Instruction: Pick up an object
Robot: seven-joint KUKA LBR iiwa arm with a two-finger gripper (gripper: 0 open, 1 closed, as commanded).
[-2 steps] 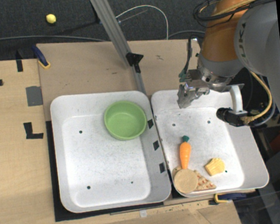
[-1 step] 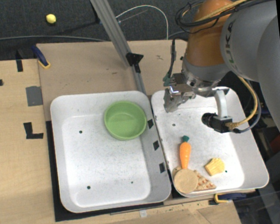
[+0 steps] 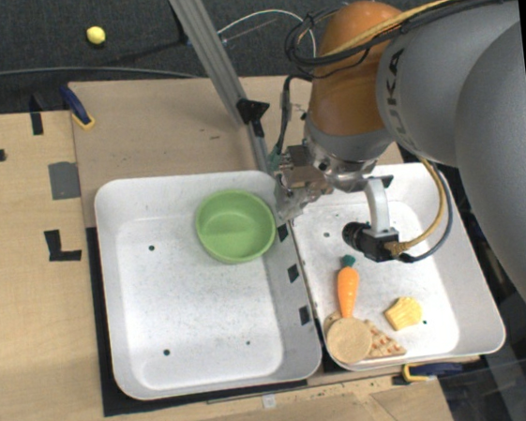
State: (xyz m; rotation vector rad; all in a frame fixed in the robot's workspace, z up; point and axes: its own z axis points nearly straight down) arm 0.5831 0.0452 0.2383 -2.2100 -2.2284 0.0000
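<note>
Gripper (image 3: 291,192) sits over the bins' divider beside green bowl (image 3: 235,225) (jaw state: cannot tell). Toy carrot (image 3: 347,289) in right bin (image 3: 465,323). No legible writing.

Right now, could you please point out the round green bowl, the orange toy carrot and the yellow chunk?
round green bowl (image 3: 234,225), camera view, inner floor.
orange toy carrot (image 3: 348,289), camera view, mid-body.
yellow chunk (image 3: 403,313), camera view, top face.

A robotics lab: a wooden bench (image 3: 168,121) marked with black tape, two white bins (image 3: 139,360), loose cables (image 3: 251,22), and a grey robot arm (image 3: 457,88).
</note>
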